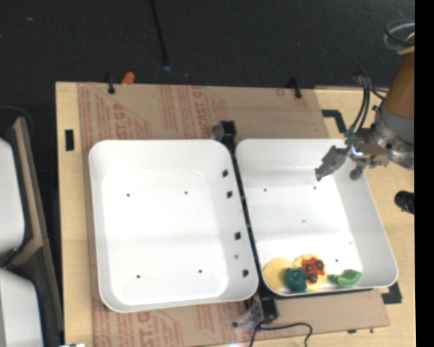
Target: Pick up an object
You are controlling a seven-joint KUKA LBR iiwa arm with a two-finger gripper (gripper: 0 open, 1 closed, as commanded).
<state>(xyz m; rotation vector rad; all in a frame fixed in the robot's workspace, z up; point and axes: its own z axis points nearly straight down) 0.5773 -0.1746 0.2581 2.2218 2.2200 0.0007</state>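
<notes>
The toys [312, 273] lie heaped in the near corner of the right bin [368, 215], well apart from my gripper [343, 162], which hangs over its far right edge, fingers spread and pinching nothing.

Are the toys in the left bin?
No, the toys are piled in the near corner of the right bin, by the divider.

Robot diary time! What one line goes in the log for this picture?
stage: approach | gripper: above right white bin, far edge, open, holding nothing | small colourful toy pile: right bin near edge, untouched | left white bin: idle
</notes>
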